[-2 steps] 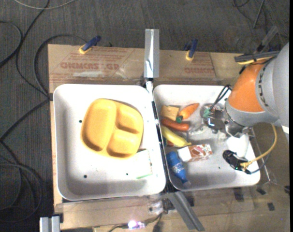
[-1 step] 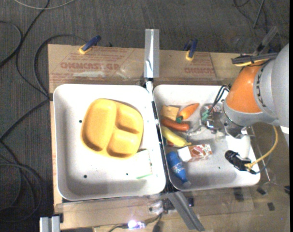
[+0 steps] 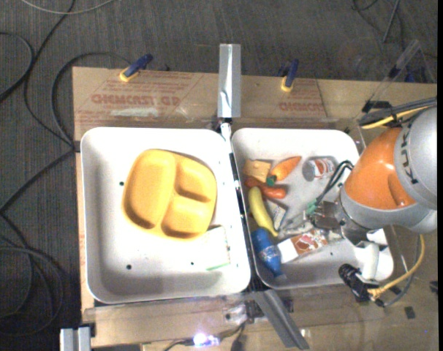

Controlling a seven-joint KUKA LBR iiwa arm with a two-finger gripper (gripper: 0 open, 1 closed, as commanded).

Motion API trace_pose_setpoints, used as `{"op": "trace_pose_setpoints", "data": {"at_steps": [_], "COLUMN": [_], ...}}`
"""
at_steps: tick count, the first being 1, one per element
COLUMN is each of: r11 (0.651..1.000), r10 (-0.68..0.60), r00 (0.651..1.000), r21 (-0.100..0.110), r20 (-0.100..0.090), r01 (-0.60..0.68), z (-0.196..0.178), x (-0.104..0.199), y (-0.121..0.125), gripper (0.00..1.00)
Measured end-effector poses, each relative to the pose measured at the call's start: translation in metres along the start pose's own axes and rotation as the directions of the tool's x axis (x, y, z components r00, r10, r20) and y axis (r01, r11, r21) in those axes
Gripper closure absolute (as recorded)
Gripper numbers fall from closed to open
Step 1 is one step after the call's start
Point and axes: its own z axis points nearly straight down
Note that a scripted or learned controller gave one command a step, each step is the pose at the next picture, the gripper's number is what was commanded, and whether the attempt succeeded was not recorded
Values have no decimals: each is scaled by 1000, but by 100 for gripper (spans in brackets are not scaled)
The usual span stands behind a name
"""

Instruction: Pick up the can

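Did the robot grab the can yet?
Not yet. The can lies on its side in the right bin, near the carrot, with nothing gripping it. The arm is reaching over that bin, so it looks close. Left to do: close on the can and lift it.

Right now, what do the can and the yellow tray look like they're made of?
The can looks like metal: its pale grey top shines, with a red label band around the side, though it is small in the view. The yellow tray looks like moulded plastic, smooth with a soft sheen, rounded edges and three pressed compartments.
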Motion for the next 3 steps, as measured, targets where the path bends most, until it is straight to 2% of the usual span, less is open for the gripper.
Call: {"op": "trace_pose_setpoints", "data": {"at_steps": [1,2,3], "r11": [1000,1000,953], "r10": [0,-1,301], "r00": [1000,1000,954], "r21": [3,4,10], "r20": [-4,-4,0], "r01": [0,1,-301], "z": [-8,-8,1], "x": [1,1,2], "y": [1,0,25], "gripper": [100,0,0]}}
